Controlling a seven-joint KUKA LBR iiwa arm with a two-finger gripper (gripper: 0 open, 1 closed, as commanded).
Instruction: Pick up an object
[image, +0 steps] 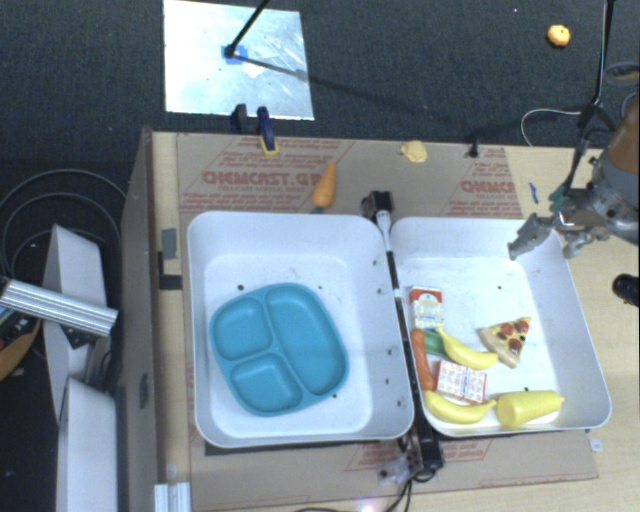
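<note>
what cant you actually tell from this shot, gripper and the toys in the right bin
- Gripper, camera view: small and blurred at the right bin's upper right corner; finger state unreadable.
- Arm: cut off by the right edge.
- Carrot: partly under the banana.
- Small box and red card: print too small to read.

Two bins (300, 235) of smooth white plastic, faintly glossy. Blue divided tray (278, 346) in matt plastic. Bench sheet (440, 175) of matt brown cardboard, red print. Toy bananas (462, 350), pizza slice (506, 338) and yellow bottle (527, 406) in smooth plastic. Dark rough carpet (70, 90) beyond, bearing a shiny foil-like sheet (240, 60).
</note>
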